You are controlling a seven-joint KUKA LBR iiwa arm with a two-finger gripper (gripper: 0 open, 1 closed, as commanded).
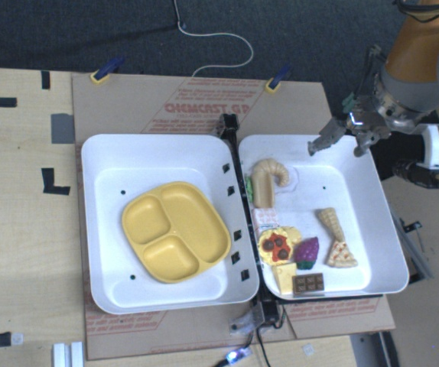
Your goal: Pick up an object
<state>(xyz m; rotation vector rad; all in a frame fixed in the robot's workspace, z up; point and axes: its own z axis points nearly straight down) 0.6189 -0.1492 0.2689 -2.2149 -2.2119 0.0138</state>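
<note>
My gripper (340,145) hangs over the far right edge of the right bin (372,205), its two fingers spread apart with nothing between them. Inside that bin lie several toy foods. A tan curved croissant-like piece (267,178) rests at the far left. Near the front sit a round pizza with red topping (275,245), a purple piece (307,251), a brown chocolate bar (308,284), a cone (330,223) and a pizza slice (341,255). All of them are well below and left of the gripper.
The left bin (105,205) holds a yellow divided plate (175,230). A white cable (219,40) loops across the dark area behind the cardboard sheet. Blue-and-yellow clamps (106,70) pin the cardboard's far corners.
</note>
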